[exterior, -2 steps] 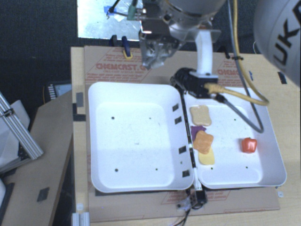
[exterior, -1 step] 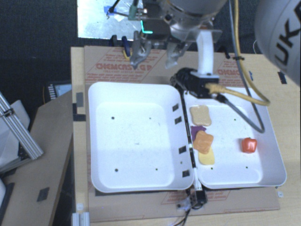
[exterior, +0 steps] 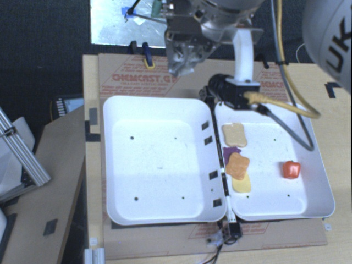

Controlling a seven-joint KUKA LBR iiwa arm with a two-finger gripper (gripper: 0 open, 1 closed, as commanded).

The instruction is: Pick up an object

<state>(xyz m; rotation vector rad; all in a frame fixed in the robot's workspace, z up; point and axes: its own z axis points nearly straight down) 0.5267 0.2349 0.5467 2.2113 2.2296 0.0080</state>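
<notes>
The right bin (exterior: 308,202) holds a tan bread-slice shape (exterior: 234,135), a purple piece (exterior: 230,154) partly under an orange piece (exterior: 238,165), a yellow piece (exterior: 242,183), and a red pepper-like toy (exterior: 291,169) near its right wall. My gripper (exterior: 182,59) hangs high above the back edge of the left bin (exterior: 118,147), well away from all these objects. I see nothing between its fingers.
The two white bins sit side by side on a brown cardboard sheet (exterior: 132,77). A shiny metal plate (exterior: 118,12) lies behind the bench. An aluminium rail (exterior: 22,153) stands at the far left.
</notes>
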